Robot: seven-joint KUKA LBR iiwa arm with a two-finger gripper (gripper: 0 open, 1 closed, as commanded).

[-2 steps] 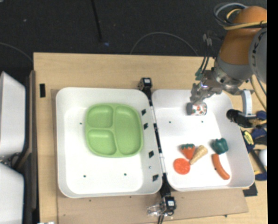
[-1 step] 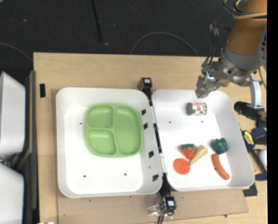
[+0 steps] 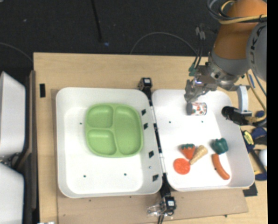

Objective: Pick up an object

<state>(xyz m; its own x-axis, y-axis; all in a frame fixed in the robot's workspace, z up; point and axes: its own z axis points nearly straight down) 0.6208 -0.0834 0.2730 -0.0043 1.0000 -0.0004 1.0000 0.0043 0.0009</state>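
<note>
My gripper hangs over the far part of the right bin, directly above a small can with a red-and-white label that lies on the bin floor; my fingers reach down to the can's top edge, but whether they are spread, closed or actually gripping it I cannot tell from this angle. My grey arm, with its orange band, enters from the right and leans over the bin's far right corner. Nearer the camera in the same bin lies a loose cluster of toy food, well apart from the can: a red tomato, a small red piece with a green top just beyond it, a pale cone touching or nearly touching that piece, a dark green piece to the right, and an orange-red sausage-like piece lying beside it at a slant. The left bin holds a green divided plate with three compartments, lying flat. Black clips sit along the seam between the two bins, and cables and clamps crowd the bench's right edge, close beside my wrist.
</note>
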